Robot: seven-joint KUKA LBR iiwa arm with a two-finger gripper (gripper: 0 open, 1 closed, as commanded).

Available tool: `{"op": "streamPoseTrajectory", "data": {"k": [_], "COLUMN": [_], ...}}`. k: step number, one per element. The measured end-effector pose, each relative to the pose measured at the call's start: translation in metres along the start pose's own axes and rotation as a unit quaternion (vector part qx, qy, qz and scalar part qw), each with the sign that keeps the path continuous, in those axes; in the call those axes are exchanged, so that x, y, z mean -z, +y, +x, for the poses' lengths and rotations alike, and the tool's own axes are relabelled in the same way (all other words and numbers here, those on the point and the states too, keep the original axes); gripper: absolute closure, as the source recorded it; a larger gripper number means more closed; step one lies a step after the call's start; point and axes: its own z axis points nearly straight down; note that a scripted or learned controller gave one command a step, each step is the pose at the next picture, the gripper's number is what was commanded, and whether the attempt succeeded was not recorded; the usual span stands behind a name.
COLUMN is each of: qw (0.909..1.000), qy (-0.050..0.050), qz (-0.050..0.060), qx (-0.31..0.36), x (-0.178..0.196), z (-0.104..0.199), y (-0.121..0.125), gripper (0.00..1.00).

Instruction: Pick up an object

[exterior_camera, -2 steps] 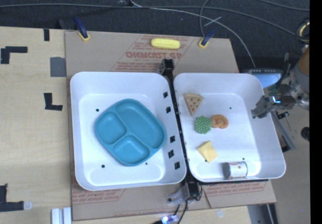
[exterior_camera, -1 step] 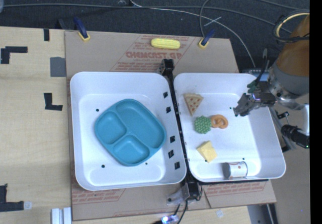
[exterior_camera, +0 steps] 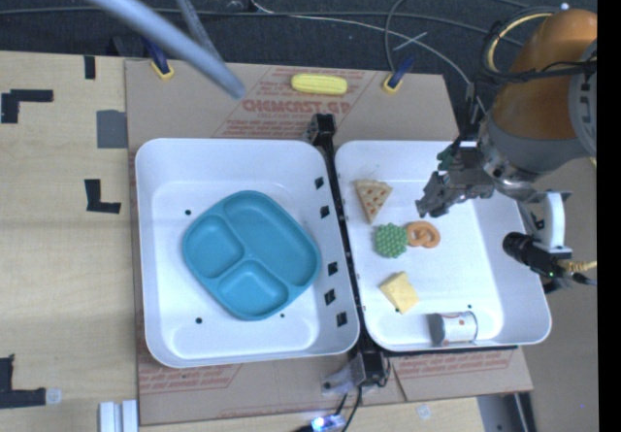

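The right bin (exterior_camera: 505, 255) holds a tan cracker wedge (exterior_camera: 372, 198), a green broccoli piece (exterior_camera: 391, 240), an orange pretzel-like ring (exterior_camera: 424, 235), a yellow cheese block (exterior_camera: 399, 292) and a small grey and white can (exterior_camera: 453, 326) lying on its side. My gripper (exterior_camera: 434, 203) hangs over the right bin, just above and right of the orange ring. Its dark fingers point down-left, and nothing shows between them.
The left bin (exterior_camera: 165, 168) carries a blue divided plate (exterior_camera: 251, 253). A yellow corn-like toy (exterior_camera: 318, 84) lies on the cardboard behind the bins. Cables trail across the dark surface at the back. A black divider (exterior_camera: 336, 216) separates the bins.
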Motion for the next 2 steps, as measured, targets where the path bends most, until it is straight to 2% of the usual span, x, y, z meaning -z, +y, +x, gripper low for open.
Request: {"op": "streamPoseTrajectory", "data": {"k": [1, 2], "qw": [1.0000, 1.0000], "qy": [0.000, 0.000], "qz": [0.000, 0.001], "qx": [0.000, 0.000], "x": [0.000, -0.002], "z": [0.051, 0.112], "y": [0.023, 0.035], "gripper": [1.00, 1.00]}}
